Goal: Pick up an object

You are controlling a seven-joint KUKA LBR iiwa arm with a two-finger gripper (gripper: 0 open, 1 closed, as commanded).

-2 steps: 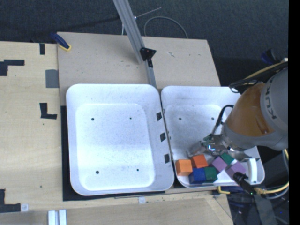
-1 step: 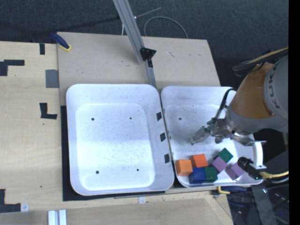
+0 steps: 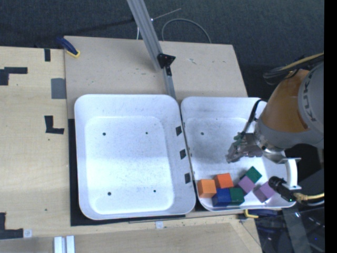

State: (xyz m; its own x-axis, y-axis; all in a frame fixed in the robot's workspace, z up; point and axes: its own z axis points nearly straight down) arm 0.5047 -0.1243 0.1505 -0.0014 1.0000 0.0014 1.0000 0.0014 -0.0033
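Nearest you, the blocks crowd the right bin's (image 3: 221, 109) front edge: two orange blocks (image 3: 215, 184), a blue block (image 3: 223, 196), green blocks (image 3: 253, 174) and purple blocks (image 3: 246, 184), mostly touching. Just behind them hangs the gripper (image 3: 239, 149); you cannot tell its state. Aim for an outlying block, descending squarely. Farther left lies the left bin (image 3: 126, 152).

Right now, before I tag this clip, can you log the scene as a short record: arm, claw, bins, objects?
arm: grey with an orange band, reaching in from the right over the right bin
claw: low above the right bin's floor, apart from the blocks
claw contents: nothing seen between the fingers
left bin: white, speckled
blocks: clustered at the right bin's near edge
block colours: orange, orange, blue, green, green, purple, purple
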